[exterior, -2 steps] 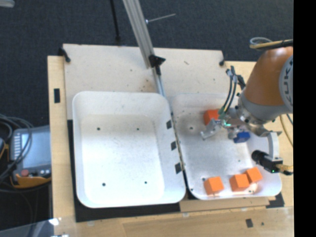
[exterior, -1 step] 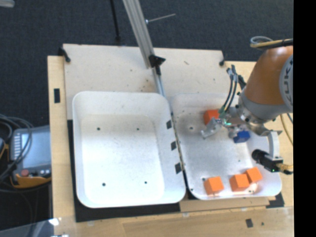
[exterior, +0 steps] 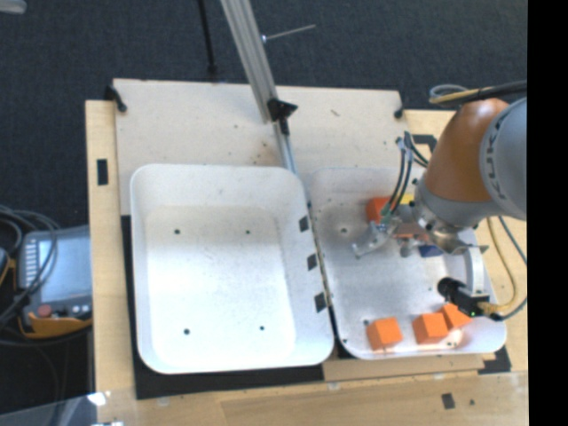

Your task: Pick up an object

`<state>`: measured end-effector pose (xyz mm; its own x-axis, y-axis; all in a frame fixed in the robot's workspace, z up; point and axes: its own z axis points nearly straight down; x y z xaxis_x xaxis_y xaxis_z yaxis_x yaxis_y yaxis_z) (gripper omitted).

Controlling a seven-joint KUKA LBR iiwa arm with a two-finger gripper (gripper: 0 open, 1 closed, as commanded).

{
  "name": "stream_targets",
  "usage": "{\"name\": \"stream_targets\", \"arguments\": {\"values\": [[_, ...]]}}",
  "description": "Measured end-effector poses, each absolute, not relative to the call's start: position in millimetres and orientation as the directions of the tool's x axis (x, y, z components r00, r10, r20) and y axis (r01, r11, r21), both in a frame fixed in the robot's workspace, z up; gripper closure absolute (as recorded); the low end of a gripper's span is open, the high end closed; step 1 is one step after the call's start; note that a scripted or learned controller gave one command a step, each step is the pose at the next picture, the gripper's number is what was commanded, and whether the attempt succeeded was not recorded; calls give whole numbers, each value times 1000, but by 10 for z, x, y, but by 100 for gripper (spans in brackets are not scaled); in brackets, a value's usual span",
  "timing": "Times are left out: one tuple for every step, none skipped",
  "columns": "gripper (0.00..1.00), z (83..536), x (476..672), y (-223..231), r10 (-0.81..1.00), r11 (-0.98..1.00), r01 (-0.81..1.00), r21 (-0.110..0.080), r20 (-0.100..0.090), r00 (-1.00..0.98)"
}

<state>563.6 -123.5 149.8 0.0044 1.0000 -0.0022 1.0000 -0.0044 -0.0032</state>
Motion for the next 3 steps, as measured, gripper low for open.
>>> {"name": "stream_targets", "arguments": {"values": [[0,985,5635,-1253,1000,-3,1000,-1,-3,3],[100,1113,5652,-1246,1000,-11,1000,6,1,11],[100,1728,5636,-1324,1000,-11,1000,7,-1,11]]}}
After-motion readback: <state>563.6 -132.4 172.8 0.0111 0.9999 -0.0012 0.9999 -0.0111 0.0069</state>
